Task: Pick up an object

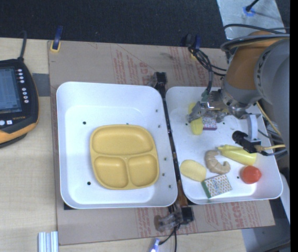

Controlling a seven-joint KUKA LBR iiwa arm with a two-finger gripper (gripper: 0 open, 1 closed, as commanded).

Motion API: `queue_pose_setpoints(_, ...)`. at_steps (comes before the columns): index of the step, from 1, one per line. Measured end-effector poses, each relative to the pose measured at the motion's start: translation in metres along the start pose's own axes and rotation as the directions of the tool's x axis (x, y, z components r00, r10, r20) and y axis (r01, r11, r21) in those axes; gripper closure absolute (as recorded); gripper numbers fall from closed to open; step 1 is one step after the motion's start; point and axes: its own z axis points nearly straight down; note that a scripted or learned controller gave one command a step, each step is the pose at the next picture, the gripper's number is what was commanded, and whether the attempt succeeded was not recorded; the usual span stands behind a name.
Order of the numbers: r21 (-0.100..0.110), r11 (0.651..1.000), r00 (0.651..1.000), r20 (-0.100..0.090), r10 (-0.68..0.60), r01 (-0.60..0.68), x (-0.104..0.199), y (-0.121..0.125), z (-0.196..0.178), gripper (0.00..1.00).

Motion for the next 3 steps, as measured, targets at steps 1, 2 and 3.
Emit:
queue_pose_setpoints(1, -0.002, 1.000, 1.000, 0.001, -0.001, 0.001, 0.031, 0.019, -0.001, 0.00)
queue_pose_setpoints(2, -0.004, 1.000, 1.000, -0.001, 0.003, -0.003, 0.019, 0.019, -0.002, 0.00)
queue_pose_setpoints(3, -0.002, 1.000, 1.000, -0.001, 0.002, -0.002, 0.023, 0.019, -0.001, 0.00)
